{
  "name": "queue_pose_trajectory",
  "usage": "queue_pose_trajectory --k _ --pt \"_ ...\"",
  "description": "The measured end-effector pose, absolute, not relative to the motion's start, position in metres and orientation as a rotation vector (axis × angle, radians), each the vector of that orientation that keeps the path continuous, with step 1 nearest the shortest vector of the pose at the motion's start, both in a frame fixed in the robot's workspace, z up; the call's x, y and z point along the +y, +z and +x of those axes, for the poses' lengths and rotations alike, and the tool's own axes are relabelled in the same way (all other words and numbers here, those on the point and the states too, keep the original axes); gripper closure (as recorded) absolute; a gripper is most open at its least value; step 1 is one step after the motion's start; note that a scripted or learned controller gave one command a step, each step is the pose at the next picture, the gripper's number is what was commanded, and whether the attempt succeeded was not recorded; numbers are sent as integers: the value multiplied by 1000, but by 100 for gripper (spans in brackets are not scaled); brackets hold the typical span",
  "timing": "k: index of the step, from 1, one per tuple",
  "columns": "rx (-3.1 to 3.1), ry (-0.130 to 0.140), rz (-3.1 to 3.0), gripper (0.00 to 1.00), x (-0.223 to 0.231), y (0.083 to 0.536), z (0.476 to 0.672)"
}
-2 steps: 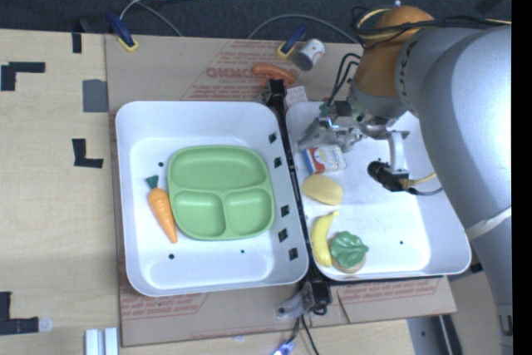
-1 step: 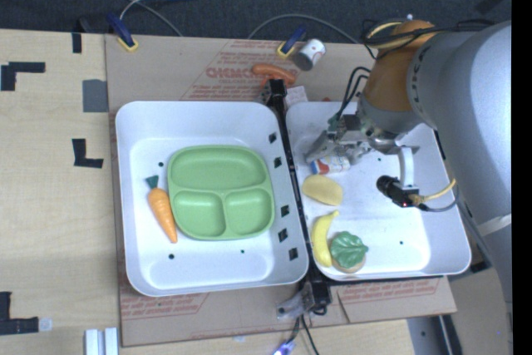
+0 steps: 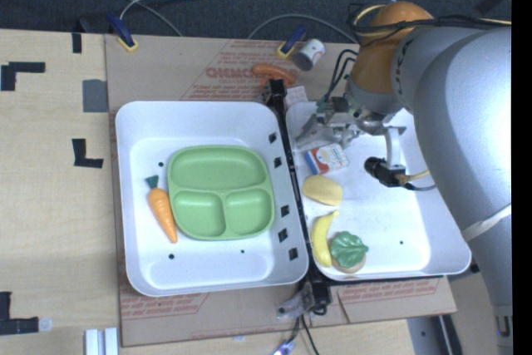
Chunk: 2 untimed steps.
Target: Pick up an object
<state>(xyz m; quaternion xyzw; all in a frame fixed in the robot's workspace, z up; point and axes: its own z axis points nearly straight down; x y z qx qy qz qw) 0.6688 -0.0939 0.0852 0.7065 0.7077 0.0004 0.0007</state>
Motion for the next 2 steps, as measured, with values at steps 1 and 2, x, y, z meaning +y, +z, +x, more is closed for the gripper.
queue_pose_trajectory --k 1,2 --pt "2221 0 2219 0 -104 86 638" --pt "2222 1 2218 0 -96 85 669"
